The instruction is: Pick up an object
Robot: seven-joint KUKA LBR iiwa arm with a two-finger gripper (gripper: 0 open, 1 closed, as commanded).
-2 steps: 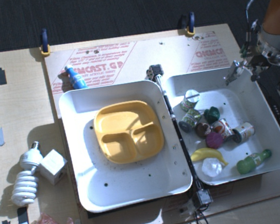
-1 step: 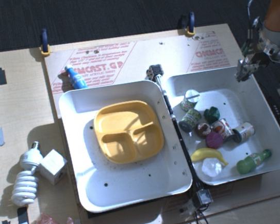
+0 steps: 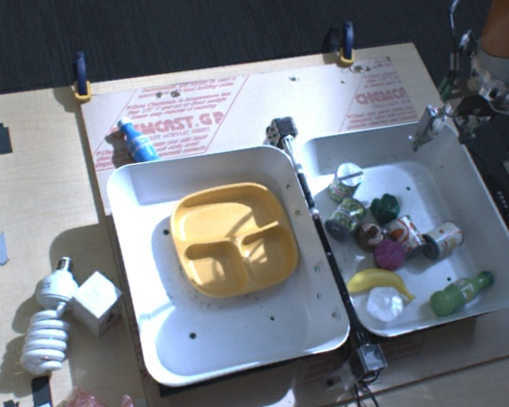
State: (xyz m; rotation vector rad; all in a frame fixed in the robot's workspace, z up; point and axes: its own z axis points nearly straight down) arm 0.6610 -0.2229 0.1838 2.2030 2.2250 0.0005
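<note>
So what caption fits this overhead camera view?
Robot hand poised at the right bin's corner, above its clutter; yellow tray in left bin.

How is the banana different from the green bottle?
The banana is yellow and curved; the green bottle is green and straight. The banana touches a white lump; the green bottle lies apart, nearer the bin's right wall. Both lie flat near the front of the right bin.

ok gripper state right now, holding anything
gripper: cannot be told; it sits over the top right rim of the right bin, nothing seen in it
</note>
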